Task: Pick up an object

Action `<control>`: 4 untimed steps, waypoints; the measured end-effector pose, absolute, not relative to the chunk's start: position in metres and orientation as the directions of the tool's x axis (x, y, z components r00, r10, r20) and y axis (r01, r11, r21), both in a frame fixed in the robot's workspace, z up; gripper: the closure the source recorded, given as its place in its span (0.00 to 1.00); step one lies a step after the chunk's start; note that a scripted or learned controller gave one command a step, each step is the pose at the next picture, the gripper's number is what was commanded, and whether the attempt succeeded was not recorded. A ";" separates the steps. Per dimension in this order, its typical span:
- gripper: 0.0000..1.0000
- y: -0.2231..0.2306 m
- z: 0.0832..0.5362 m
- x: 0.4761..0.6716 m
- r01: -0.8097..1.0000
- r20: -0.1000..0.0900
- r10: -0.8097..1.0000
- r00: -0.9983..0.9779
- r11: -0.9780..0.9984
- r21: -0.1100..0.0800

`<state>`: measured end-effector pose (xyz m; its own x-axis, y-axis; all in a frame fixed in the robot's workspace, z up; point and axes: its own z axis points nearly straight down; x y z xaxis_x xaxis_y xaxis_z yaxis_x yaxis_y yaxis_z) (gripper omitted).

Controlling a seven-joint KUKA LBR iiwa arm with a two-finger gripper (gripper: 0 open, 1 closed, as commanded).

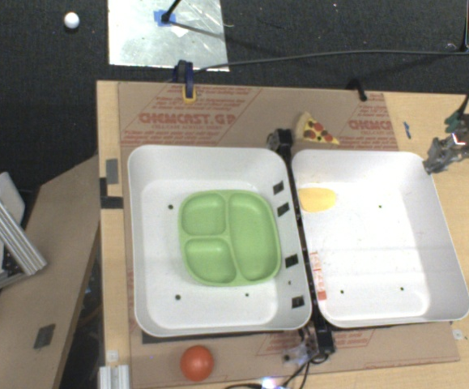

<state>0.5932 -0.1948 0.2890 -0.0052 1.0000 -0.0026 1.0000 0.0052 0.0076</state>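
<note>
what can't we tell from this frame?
- Tool: small and blurred at the camera view's right edge, arm cut off there; finger state unreadable.
- Yellow object in the right bin: too blurry to identify.
- Orange-red ball: near the bottom edge, on the bench outside the bins.

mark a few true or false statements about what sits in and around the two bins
1. The green divided tray lies in the left bin. True.
2. The yellow object lies in the right bin, near its far left corner. True.
3. The pizza slice toy lies inside the right bin. False: it lies on the bench behind the bins.
4. The red ball rests on the green tray. False: it sits on the bench in front of the left bin.
5. The hand holds the yellow object. False: it is at the right bin's far right corner, apart from it.
</note>
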 end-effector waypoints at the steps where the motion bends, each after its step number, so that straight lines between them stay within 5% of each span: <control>1: 1.00 -0.150 0.285 0.578 1.000 0.001 1.000 -0.008 0.008 0.001; 4: 1.00 -0.001 0.272 0.558 1.000 0.002 1.000 -0.009 0.009 0.001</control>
<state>0.5575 -0.0009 0.2723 -0.0088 1.0000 0.0016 1.0000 0.0088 0.0008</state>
